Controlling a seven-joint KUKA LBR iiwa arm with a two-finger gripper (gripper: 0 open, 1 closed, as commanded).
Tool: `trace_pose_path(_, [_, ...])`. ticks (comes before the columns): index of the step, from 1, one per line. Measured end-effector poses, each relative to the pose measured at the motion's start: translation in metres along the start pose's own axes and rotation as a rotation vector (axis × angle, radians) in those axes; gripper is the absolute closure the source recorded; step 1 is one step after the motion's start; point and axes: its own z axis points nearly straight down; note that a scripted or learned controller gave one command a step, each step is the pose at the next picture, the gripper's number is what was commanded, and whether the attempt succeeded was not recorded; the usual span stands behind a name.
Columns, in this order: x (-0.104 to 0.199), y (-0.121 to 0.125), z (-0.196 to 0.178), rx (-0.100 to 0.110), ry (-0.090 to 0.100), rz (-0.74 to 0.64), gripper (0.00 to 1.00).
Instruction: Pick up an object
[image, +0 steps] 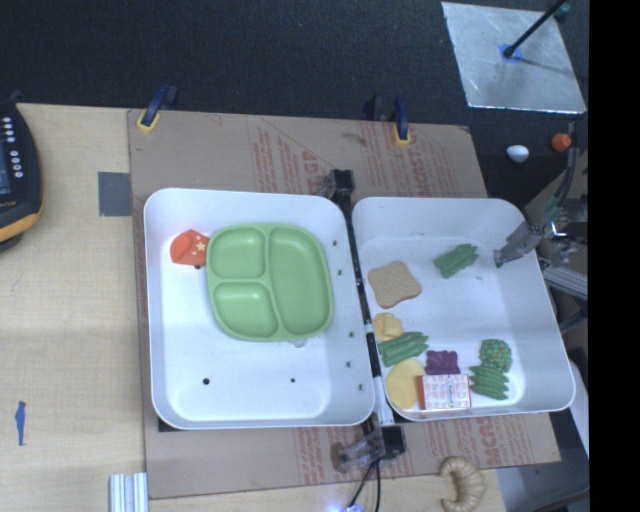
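**Approaching the right bin from its three-o'clock rim**

Reading from largest to smallest: two white bins lie side by side on a cardboard sheet (300, 140), which clamps (401, 125) pin to the bench at twelve o'clock, presumably so that nothing shifts under the arm. The left bin (180, 390) carries a green three-part tray (270, 280) near its centre, with a small red piece (188, 248) touching the tray's nine-o'clock edge; these sit apart from the food pieces and look like a sorting destination rather than targets.

The right bin (450, 215) holds the candidates for picking. A bread slice (394, 284) lies toward ten o'clock, a green pod (456, 260) toward one o'clock. The rest crowd the six-o'clock edge: a yellow round (402, 385), a printed box (445, 393), a long green vegetable (403, 347), a broccoli floret (495, 353), a purple piece (442, 361), a bean bundle (489, 382) and a small yellow lump (387, 325). Such crowding would hamper a clean grasp; the pod and bread stand freer.

The claw (512, 247) hangs at the bin's two-o'clock rim, near the pod but apart from it, its tip slanting down and inward. Nothing is seen between its fingers. How far they are spread cannot be told, since the view renders them as a single dark wedge. No object is yet lifted.
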Motion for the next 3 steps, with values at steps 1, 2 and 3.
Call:
trace_pose_path(1, [0.060, -0.006, 0.102, 0.009, 0.005, -0.006, 0.00])
trace_pose_path(2, [-0.003, 0.051, 0.148, -0.005, 0.000, 0.003, 0.00])
trace_pose_path(3, [0.065, 0.017, 0.059, -0.005, 0.003, -0.004, 0.00])
